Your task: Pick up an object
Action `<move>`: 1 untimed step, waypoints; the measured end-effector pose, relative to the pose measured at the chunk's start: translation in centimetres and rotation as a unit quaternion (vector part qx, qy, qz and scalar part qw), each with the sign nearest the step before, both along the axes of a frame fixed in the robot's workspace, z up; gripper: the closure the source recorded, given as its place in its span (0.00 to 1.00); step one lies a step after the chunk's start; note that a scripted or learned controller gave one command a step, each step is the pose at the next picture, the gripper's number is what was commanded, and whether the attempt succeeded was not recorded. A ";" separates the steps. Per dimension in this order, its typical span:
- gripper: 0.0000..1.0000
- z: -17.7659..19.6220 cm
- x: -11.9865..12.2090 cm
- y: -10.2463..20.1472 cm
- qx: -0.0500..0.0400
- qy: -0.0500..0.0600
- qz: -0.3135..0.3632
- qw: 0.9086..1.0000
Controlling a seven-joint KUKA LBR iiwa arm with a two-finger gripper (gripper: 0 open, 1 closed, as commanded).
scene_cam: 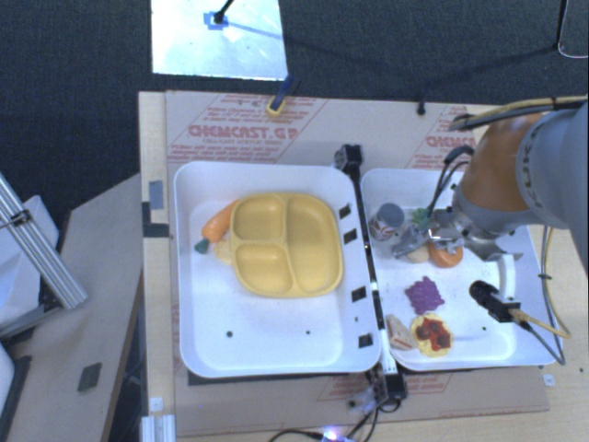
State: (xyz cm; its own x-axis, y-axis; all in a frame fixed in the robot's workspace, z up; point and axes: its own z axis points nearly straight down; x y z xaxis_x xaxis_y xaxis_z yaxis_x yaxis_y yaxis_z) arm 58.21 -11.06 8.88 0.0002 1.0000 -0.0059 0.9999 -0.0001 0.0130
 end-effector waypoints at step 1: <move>1.00 1.5 0.3 -0.1 -0.001 -0.005 0.000 1.000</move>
